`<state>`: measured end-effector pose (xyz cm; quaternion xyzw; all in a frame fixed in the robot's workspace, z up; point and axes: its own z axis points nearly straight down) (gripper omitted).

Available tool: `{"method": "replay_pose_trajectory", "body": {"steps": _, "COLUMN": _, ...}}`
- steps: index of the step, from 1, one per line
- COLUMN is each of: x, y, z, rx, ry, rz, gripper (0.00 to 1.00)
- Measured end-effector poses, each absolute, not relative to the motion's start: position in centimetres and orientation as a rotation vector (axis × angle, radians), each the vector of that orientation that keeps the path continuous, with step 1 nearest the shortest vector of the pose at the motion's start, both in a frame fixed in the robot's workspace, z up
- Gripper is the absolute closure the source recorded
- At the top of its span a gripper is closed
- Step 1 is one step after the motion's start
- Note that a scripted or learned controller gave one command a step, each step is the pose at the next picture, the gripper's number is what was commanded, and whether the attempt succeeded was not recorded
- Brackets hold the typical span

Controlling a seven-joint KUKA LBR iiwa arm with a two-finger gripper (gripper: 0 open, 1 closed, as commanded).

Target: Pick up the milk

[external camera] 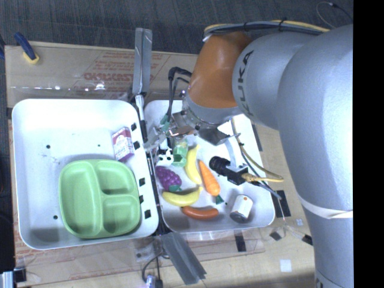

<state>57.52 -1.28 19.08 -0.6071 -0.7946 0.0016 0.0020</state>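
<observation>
White bins: two shallow white plastic bins side by side on the bench; left bin (18, 161) and right bin (268, 219); milk is in the right one.
Milk: small black-and-white cow-spotted carton (164, 155), my best read of the task obj.; it sits at the right bin's upper-left, close to the divider wall; some green shows just beside it on the right; can't tell if that is part of it.
Gripper: gripper (174, 132) hangs low over the right bin's upper-left corner, under the grey arm with the orange band (221, 71); open or closed, can't tell, the wrist and cables hide the tip.
Key relation: carton lies just below and a touch left of the gripper in the camera view, i.e. nearly under it; near, but nothing visibly gripped.
Long axis: carton is too small and part-hidden to judge; looks squat, no clear long side.
Neighbours: upright yellow banana (192, 164) just right of the carton; purple grape bunch (168, 176) just below it; second yellow banana (180, 195), orange carrot (209, 177), red sausage (201, 212) and grey-white can (242, 207) are farther down the bin.
Decoy: red-and-white small box (122, 143) in the left bin, above the green divided plastic tray (99, 197); across the wall from the carton, well apart from the gripper.
Judgement: next move prob. needs a short drop, nudged left; tight spot betw. wall, banana and grapes, so snagging a neighbour is the risk.
</observation>
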Motion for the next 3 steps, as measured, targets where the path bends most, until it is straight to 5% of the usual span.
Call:
{"method": "replay_pose_trajectory", "body": {"steps": 1, "x": 58.8, "y": -3.8, "z": 31.1, "rx": -1.883, "ry": -2.516, "rz": 0.001, "gripper": 0.0}}
{"method": "replay_pose_trajectory", "body": {"steps": 2, "x": 58.1, "y": 5.7, "z": 19.5, "rx": -1.834, "ry": -2.546, "rz": 0.006, "gripper": 0.0}}
{"method": "replay_pose_trajectory", "body": {"steps": 3, "x": 56.2, "y": -0.3, "z": 20.4, "rx": -1.894, "ry": -2.503, "rz": 0.004, "gripper": 0.0}}
